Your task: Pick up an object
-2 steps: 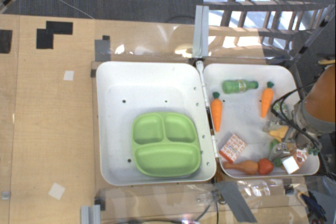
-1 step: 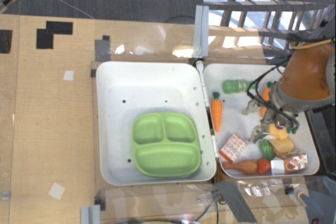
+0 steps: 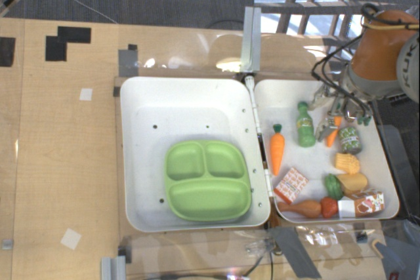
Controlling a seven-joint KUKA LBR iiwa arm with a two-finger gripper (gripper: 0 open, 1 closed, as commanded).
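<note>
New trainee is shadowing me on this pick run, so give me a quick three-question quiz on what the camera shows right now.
1. True or false: the green divided plate lies in the left bin.
2. Which item lies closest to the wall between the bins: A) the carrot, B) the green bottle, C) the corn cob?
3. Fill in: the gripper hangs over the ____ bin, near its far end.

Key: 1 true. 2 A; the carrot lies lengthwise just right of the divider, with the bottle further right and the corn beyond that. 3 right; the right bin holds the toy foods.
</note>
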